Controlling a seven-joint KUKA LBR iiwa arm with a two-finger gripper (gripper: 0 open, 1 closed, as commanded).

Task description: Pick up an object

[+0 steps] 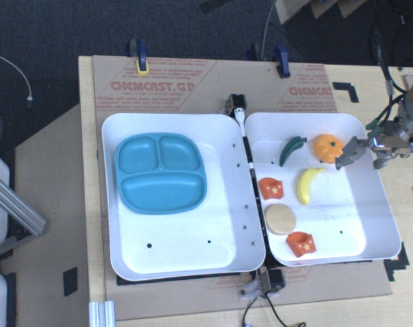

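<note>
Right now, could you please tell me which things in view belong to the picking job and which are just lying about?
For the job:
hand, at the right bin's far edge
orange
banana
green pepper
two red pieces
tan disc
right bin

Lying about:
blue divided plate
left bin
blue clamps

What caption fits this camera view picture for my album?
Robot hand reaches toward an orange among toy food in the right bin, blue plate in the left.

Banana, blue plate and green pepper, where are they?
banana [308, 184], camera view, middle of its curved body.
blue plate [161, 172], camera view, centre divider.
green pepper [291, 150], camera view, middle of its body.
</note>
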